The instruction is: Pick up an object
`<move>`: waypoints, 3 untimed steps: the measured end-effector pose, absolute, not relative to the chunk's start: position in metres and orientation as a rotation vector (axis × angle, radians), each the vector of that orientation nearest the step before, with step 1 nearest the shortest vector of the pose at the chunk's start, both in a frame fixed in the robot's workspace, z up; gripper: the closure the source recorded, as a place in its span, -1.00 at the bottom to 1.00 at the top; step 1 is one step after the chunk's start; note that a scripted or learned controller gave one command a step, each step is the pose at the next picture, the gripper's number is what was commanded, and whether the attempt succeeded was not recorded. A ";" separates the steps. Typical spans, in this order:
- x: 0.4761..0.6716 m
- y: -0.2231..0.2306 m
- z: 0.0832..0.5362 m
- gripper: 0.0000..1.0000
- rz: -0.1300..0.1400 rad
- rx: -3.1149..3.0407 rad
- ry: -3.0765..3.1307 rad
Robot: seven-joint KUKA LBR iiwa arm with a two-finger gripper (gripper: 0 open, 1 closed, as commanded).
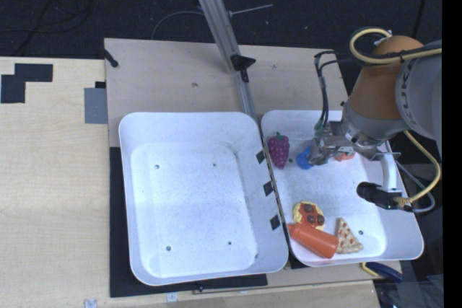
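the gripper (pixel 321 152) is reaching down into the far part of the right bin (pixel 404 245), touching a small blue object (pixel 304 159); whether it is clenched, i cannot tell. purple grapes (pixel 279 148) are lying just left of it.

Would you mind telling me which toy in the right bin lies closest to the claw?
The blue object, right beside the claw; the purple grapes sit farther left, the other toys nearer the front.
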State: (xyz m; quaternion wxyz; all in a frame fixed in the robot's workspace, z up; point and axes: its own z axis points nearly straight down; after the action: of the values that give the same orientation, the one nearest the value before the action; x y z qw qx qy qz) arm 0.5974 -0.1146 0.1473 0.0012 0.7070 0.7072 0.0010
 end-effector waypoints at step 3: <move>0.582 -0.064 0.232 1.00 0.000 2.218 2.225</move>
State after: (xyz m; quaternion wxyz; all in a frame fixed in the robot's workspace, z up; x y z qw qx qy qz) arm 0.5823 -0.0636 0.2324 0.0001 0.7060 0.7083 0.0001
